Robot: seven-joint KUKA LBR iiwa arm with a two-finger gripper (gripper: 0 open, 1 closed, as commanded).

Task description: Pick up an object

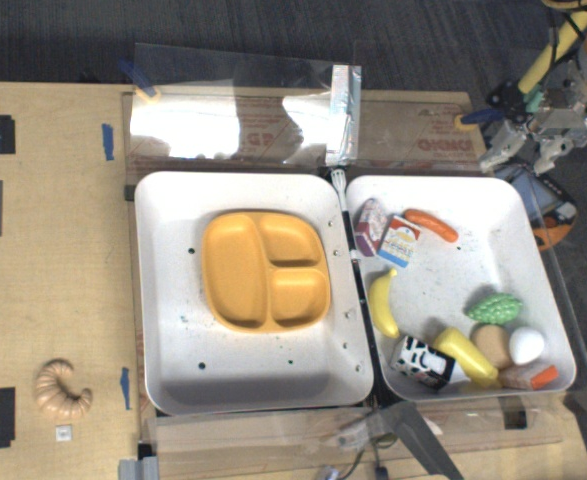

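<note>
- Parked at the upper right of the frame, end effector (543, 133), outside the bins and above the right bin's far corner; fingers too cluttered by cables to read, so cannot tell whether wide or narrow; nothing visibly held.
- Waiting in the right bin (473, 268): toy foods, any of which could serve as the object to pick.
- Upper part of that bin: orange carrot (431, 225) lying apart from the rest, with a small carton (400, 241) and a purple packet (370, 224) just beside each other at its left.
- Left wall: yellow banana (382, 303), alone, near the divider.
- Lower right corner: crowded cluster of green vegetable (496, 309), white egg (526, 346), yellow piece (465, 355) and black-and-white item (422, 361), touching or nearly so.
- Left bin (163, 268): yellow divided plate (266, 270) only, likely too flat to grip.
- On the table (43, 268), lower left: croissant (61, 388), well apart from both bins.
- Best bet, by judgement: carrot. Descend straight over its middle, fingers across the narrow width, close only once low enough.
- Risk: going for the cluster and nudging neighbours instead of gripping.
</note>
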